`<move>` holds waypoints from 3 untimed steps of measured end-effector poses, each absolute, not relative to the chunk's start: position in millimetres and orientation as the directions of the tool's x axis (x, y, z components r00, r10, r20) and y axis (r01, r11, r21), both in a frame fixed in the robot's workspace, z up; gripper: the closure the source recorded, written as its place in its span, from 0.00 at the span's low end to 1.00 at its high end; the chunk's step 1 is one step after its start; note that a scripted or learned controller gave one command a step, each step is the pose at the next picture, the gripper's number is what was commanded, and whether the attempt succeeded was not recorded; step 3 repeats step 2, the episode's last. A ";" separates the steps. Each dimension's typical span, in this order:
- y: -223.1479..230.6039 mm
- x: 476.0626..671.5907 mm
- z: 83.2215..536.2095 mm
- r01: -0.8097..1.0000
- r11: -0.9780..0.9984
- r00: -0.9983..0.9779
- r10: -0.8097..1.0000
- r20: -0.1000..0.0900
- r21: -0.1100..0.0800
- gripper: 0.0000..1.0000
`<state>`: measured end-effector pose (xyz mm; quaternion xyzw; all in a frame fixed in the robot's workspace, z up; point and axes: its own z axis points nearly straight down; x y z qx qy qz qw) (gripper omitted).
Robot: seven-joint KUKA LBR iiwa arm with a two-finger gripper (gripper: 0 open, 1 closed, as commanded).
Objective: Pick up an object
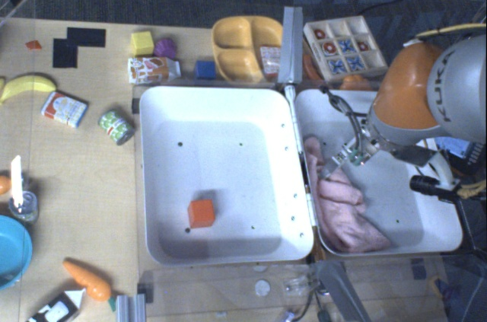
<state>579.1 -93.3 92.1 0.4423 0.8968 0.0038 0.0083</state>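
A crumpled pink cloth (340,200) lies along the left side of the right bin (426,233). An orange cube (202,213) rests on the floor of the left bin (228,122), near its front. My gripper (338,165) reaches in from the right and hangs low over the cloth's upper end, at or just above the fabric. The grey arm with its orange band (407,92) covers the back right part of the right bin.
Behind the bins stand a yellow divided dish (242,46) and a tic-tac-toe board (342,45). On the bench to the left lie a banana (27,87), a small carton (65,109), a can (116,125), a blue bowl (11,252) and a carrot (90,279).
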 end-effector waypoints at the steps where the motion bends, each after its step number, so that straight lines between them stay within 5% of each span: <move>1: -91.7 582.6 105.4 0.792 0.610 -0.610 0.792 -0.016 0.022 1.00; 2: -40.5 628.5 187.1 0.886 0.463 -0.463 0.886 -0.006 0.010 1.00; 3: -40.5 628.5 187.1 0.886 0.463 -0.463 0.886 -0.006 0.010 1.00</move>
